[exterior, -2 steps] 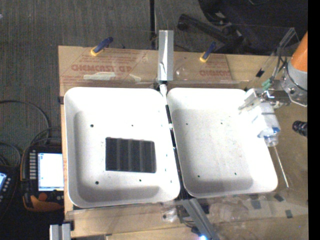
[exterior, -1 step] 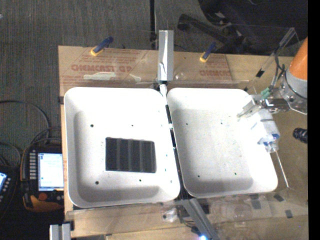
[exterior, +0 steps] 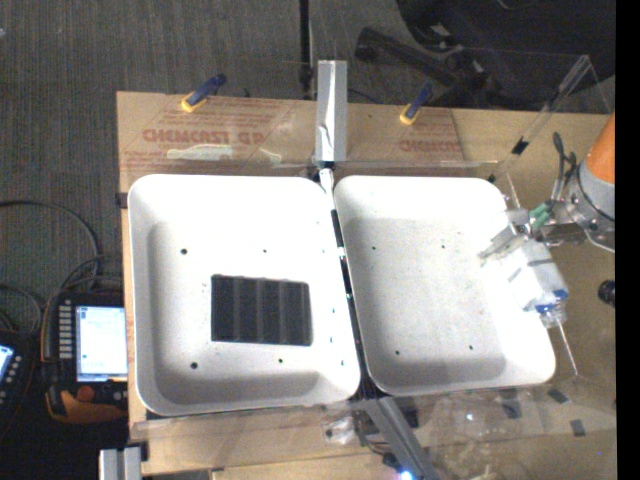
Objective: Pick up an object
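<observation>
A dark grey carpeted floor (exterior: 150,28) is seen around the bench, and a brown cardboard sheet printed with red lettering (exterior: 200,133) is laid across the bench top behind the bins, held by two blue-and-yellow spring clamps (exterior: 203,91) at its far edge. An upright grey metal post (exterior: 329,118) is fixed at the middle of that edge, and the black base of a wheeled office chair (exterior: 450,18) is visible on the floor beyond. At the left, a handheld control pendant with a lit screen (exterior: 88,346) is set on the floor, with black cables (exterior: 60,233) trailed beside it
</observation>
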### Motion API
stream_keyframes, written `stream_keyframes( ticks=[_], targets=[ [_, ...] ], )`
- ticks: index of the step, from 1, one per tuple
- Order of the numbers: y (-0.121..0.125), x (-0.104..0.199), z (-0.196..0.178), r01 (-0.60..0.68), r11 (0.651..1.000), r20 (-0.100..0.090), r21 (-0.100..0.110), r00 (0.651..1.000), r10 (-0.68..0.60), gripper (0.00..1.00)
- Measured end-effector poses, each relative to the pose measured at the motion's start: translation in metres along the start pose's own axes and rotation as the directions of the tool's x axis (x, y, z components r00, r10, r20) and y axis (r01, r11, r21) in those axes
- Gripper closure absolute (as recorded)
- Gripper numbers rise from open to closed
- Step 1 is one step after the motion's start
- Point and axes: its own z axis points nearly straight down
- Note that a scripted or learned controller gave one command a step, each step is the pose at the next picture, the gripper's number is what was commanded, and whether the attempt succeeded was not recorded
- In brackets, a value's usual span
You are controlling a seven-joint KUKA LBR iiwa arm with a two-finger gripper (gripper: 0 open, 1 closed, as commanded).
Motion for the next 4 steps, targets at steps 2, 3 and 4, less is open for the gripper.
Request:
stream_keyframes(
  ticks=[2,3,4],
  targets=[
    [0.02,0.125,0.004,-0.126,0.992,-0.002,0.001,0.992,0.126,0.0],
    [0.0,0.078,-0.004,-0.116,0.993,0.0,-0.001,0.993,0.116,0.0],
    [0.004,0.02,-0.022,-0.062,0.998,0.001,-0.001,0.998,0.062,0.0]
  ],
)
